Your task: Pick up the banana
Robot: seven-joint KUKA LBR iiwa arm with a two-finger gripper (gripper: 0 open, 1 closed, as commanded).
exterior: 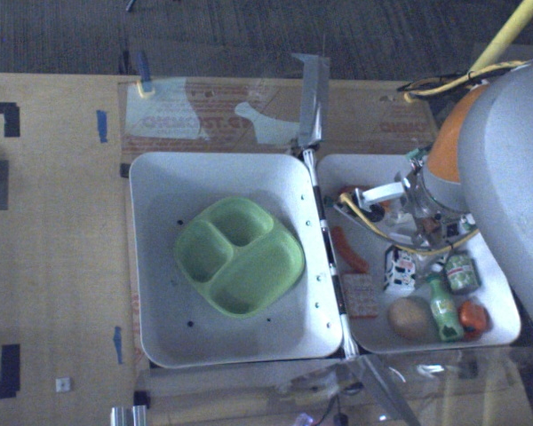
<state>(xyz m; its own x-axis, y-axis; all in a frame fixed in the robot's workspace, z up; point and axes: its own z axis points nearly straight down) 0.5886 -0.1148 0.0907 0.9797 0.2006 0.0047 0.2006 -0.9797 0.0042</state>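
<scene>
Overhead, the end effector [419, 224] hangs over the right bin [508, 325], open or closed I cannot tell. Nearer lie a potato [409, 319] and a green bottle [442, 309], a red pepper [348, 250] to its left; the banana's place is unclear.

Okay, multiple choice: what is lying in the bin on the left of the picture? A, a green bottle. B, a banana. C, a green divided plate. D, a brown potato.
C: the green divided plate lies in the left bin, while the potato and the green bottle lie in the right bin.
</scene>
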